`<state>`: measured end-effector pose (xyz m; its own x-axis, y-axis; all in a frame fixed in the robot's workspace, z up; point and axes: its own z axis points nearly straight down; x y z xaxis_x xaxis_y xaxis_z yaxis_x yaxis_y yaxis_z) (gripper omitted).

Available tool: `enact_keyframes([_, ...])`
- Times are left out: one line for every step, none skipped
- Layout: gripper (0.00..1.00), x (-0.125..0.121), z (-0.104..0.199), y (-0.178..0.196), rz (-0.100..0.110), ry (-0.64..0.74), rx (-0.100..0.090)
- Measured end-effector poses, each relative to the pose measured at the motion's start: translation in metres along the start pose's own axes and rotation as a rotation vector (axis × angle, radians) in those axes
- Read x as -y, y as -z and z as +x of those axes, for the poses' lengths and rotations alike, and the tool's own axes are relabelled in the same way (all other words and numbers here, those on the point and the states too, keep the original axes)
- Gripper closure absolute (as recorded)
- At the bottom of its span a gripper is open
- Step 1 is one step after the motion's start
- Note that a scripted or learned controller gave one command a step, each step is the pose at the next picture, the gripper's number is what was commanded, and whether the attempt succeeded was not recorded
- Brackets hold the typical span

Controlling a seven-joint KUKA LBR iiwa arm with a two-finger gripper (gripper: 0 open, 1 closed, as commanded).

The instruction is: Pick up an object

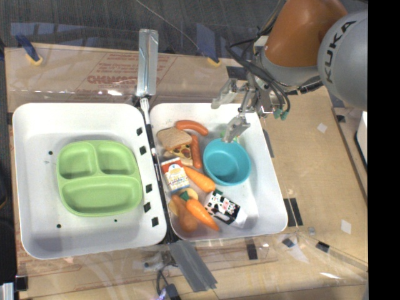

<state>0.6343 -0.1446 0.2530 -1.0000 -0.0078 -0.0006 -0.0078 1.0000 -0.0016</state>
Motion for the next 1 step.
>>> enact_keyframes([0.00,0.0078,-0.0048,-0.1613,-0.001,-0.413,-0.008])
